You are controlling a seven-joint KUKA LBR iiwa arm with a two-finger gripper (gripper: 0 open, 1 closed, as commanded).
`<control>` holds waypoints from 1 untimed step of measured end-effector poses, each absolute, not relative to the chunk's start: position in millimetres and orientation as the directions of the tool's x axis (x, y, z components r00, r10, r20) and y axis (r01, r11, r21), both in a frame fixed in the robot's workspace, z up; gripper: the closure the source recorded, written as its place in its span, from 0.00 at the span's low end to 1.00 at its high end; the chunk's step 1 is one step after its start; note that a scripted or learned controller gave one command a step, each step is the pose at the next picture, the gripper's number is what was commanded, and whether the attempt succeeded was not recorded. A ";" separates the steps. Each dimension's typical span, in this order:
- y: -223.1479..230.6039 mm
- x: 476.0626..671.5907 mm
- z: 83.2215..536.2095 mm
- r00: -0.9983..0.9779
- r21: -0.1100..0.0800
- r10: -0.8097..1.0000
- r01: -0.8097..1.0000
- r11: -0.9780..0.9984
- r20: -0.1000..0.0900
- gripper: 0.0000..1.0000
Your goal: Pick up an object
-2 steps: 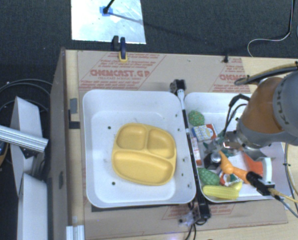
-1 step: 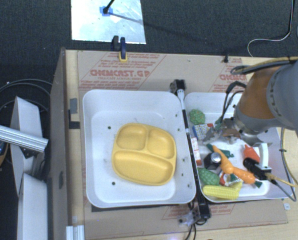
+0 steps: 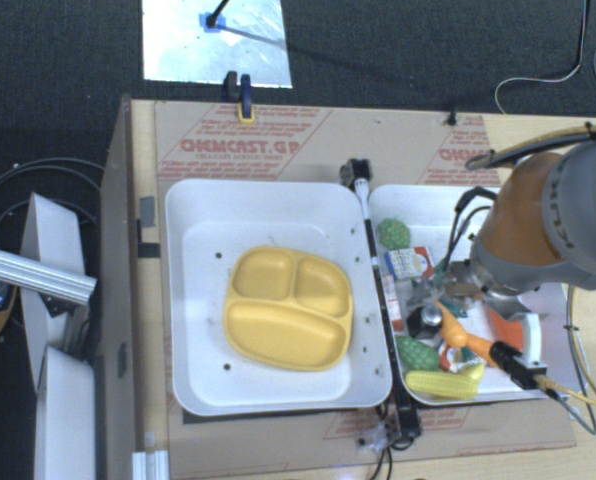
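The grey arm (image 3: 543,218) bends in from the right, wrist low over the right bin (image 3: 428,200), gripper (image 3: 430,306) down in the clutter between a small carton (image 3: 408,263) and an orange carrot (image 3: 458,334); how far it is open, or whether it holds anything, cannot be told

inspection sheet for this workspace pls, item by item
surface: bench lined with printed cardboard, bearing left bin and right bin side by side
job's things: in the right bin, green toy, small carton, carrot, corn cob
clutter: yellow divided plate in the left bin
grippers: gripper low in the right bin among the items; cannot tell if it holds anything
cables: black cable on the floor, far right; cable loops at left
surroundings: shiny sheet on the dark floor, clamp at the bench's far edge, metal rail at left
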State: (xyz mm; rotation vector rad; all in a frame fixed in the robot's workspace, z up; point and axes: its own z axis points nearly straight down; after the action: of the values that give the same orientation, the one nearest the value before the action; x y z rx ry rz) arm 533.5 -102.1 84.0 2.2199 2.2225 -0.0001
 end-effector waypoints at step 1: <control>-113.8 522.1 84.1 -0.001 0.000 1.000 1.000 0.001 0.000 0.00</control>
State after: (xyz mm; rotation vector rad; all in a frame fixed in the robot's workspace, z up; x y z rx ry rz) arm 522.1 -113.8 84.1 2.2206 2.2219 0.0002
